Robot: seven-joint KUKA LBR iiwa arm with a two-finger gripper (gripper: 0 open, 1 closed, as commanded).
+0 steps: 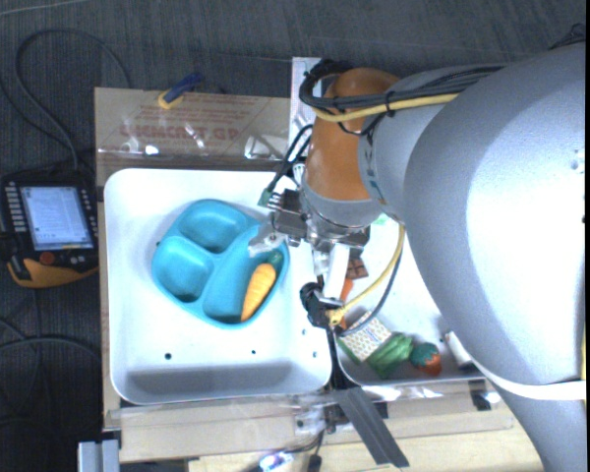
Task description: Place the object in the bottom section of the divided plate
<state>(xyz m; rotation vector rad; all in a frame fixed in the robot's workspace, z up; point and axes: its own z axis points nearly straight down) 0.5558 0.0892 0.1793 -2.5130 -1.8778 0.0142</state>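
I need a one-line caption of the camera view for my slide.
Orange carrot lies in a section of the blue divided plate inside the left white bin; grey arm's gripper above.

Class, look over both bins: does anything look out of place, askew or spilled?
Nothing stands out. The carrot lies inside one section of the blue divided plate in the left bin, and nothing looks spilled. The right bin's toy foods sit inside it.

Carrot lies in blue plate — bottom section.

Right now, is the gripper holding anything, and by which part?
Cannot be told: the wrist hides the gripper. The carrot lies in the blue divided plate, with nothing visibly gripping it.
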